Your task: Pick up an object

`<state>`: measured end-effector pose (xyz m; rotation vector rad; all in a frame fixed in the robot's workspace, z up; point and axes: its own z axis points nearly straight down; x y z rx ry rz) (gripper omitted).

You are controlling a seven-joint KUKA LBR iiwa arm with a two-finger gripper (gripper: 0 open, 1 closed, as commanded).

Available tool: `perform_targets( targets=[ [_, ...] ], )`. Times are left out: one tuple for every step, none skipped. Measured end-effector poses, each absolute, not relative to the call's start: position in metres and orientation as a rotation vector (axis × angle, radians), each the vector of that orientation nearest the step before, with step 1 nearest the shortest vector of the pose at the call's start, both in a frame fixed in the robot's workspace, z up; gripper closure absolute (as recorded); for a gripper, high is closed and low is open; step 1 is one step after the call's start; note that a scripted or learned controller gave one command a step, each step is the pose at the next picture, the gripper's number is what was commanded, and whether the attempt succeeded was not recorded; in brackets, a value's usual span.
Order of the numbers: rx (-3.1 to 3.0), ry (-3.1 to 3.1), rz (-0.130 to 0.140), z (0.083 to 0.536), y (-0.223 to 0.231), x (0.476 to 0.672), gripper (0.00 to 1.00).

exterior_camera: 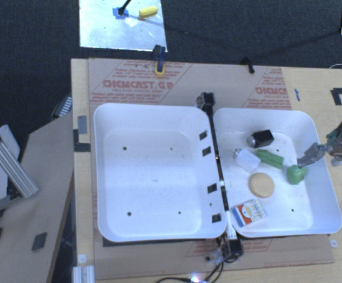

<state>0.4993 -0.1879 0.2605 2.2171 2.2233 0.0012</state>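
Observation:
The right bin holds several objects. A black block lies at the back, with a clear small bottle just in front of it. A green handled tool runs diagonally, its head near the bin's right side. A tan round disc sits in the middle and a small printed box lies at the front left corner. My gripper reaches in from the right edge, low over the bin's right wall, just above and right of the green tool's head.
The left bin stands beside the right one, joined by a black-clipped divider. Both rest on a cardboard sheet on the bench. A metal plate with a yellow item lies beyond the bench.

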Motion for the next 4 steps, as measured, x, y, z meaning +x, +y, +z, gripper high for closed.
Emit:
perform_targets(
  targets=[
    [2.225, 2.228, -0.007, 0.133, -0.206, 0.516, 0.00],
    [2.213, 2.228, 0.001, 0.082, -0.203, 0.580, 0.00],
    [2.212, 2.226, 0.003, 0.085, -0.199, 0.618, 0.00],
    [2.209, 2.225, 0.005, 0.097, -0.199, 0.618, 1.00]
  ],
)
